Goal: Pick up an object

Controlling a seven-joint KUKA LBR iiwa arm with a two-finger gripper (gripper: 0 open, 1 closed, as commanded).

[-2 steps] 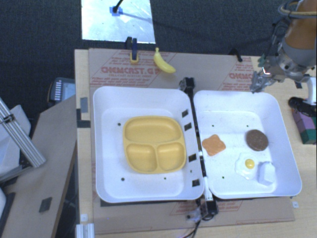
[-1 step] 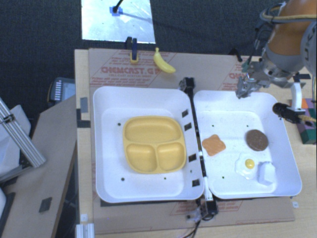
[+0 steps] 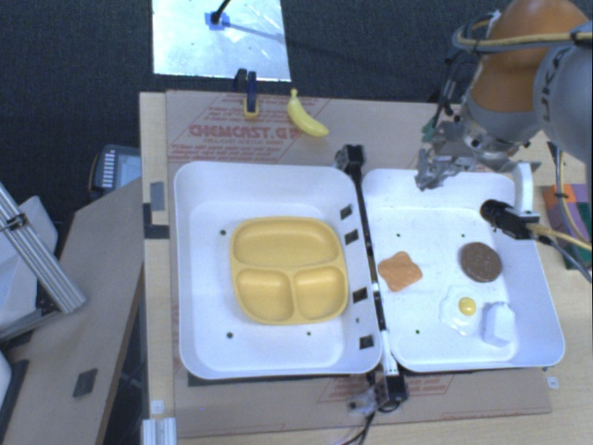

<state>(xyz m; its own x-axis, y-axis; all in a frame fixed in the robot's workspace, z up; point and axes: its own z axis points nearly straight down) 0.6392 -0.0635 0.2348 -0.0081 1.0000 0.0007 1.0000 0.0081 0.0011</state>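
While my pincer [image 3: 433,174] hangs over the far rim of the right bin [image 3: 426,225], nothing sits in it. Whether it is spread or pressed together I cannot tell from this angle.

Step in hand, as I read it: approach, ahead of any descent. No target engaged.

Candidates, working outward:
- An orange-brown flat piece [image 3: 399,271] lies nearest, alone on the white floor close to the bin's left wall.
- A brown round disc [image 3: 481,261] lies to its right, well apart.
- A toy fried egg [image 3: 461,309] lies toward the near rim, with a small white block [image 3: 498,323] just beside it. Touching or not: cannot resolve.

The left bin [image 3: 199,248] holds a yellow divided plate [image 3: 283,269], central and lying flat. Beyond both bins a yellow banana [image 3: 306,116] lies on the worktop [image 3: 389,119]. I judge it no likely target.

Next move, judged: travel toward the near side of the right bin, settle above one item, then come down.
- The orange-brown piece, disc and egg look thin, so a grasp calls for a very low descent straddling the edges. The likely failure is closing on nothing.
- The white block appears to stand taller and should offer better purchase, but the egg crowds one side.
- The orange-brown piece has the clearest surroundings, so I favour it.
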